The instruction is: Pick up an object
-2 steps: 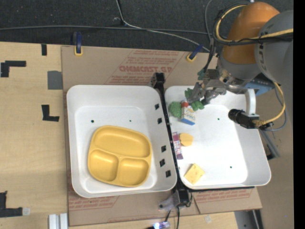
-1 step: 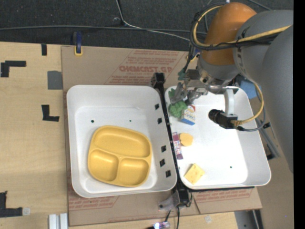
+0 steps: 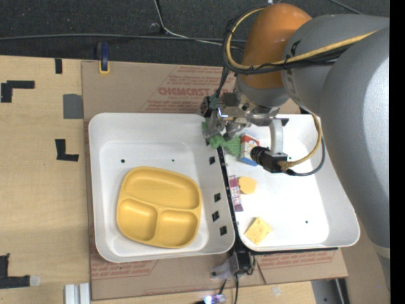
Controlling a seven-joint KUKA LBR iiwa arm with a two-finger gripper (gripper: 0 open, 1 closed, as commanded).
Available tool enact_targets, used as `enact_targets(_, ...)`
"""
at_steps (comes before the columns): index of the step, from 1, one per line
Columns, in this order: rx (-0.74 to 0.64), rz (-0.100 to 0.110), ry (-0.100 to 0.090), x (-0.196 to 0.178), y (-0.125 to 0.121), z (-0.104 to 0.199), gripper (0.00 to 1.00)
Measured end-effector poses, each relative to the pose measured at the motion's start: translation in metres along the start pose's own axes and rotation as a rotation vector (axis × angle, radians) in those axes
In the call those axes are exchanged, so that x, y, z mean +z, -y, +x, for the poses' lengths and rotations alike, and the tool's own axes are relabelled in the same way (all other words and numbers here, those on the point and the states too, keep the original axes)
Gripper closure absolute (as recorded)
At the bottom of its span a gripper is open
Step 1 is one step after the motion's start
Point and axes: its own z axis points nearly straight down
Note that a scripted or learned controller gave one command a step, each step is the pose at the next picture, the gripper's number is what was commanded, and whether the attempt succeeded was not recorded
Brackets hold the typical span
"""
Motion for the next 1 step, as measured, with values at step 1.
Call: enact_targets(1, -0.002, -0.002, -0.001, -0.0105, -0.0096, 0.0568, 1.0)
